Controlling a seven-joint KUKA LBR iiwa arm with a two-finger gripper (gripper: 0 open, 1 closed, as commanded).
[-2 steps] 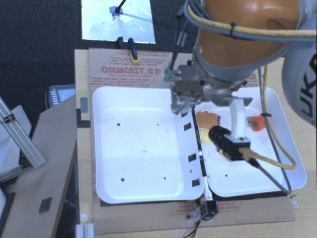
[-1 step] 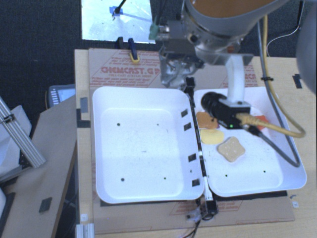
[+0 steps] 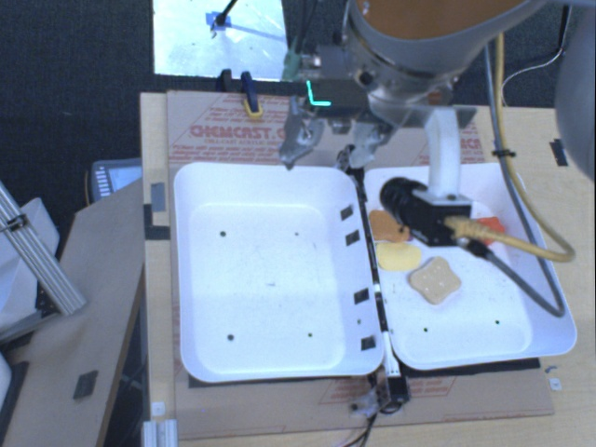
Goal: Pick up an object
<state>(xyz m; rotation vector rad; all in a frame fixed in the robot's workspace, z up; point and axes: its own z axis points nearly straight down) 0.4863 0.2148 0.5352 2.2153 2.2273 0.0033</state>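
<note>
Gripper [image 3: 324,152] above the far rim between both bins, jaws spread and holding nothing, toast slice [image 3: 435,280] in right bin [image 3: 521,338]

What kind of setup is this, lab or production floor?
Most likely a robotics lab grasping testbed: two shallow white bins side by side on a cardboard-covered bench, toy food pieces such as a toast slice, and an arm-mounted gripper above.
</note>
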